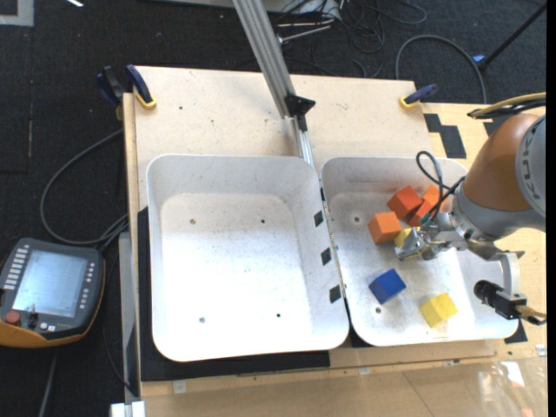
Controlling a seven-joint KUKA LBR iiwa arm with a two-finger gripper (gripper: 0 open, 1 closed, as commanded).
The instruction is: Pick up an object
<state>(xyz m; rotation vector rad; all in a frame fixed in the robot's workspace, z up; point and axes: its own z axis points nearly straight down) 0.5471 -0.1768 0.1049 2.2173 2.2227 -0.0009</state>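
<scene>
The gripper sat low in the right white bin, crowded by two orange cubes; its finger state I cannot tell. A blue cube and a yellow cube lay lower in the frame.

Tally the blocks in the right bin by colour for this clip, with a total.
Orange blocks: 3
Blue block: 1
Yellow blocks: 2, one in the open, one small piece by the gripper at
Total: 6
</scene>
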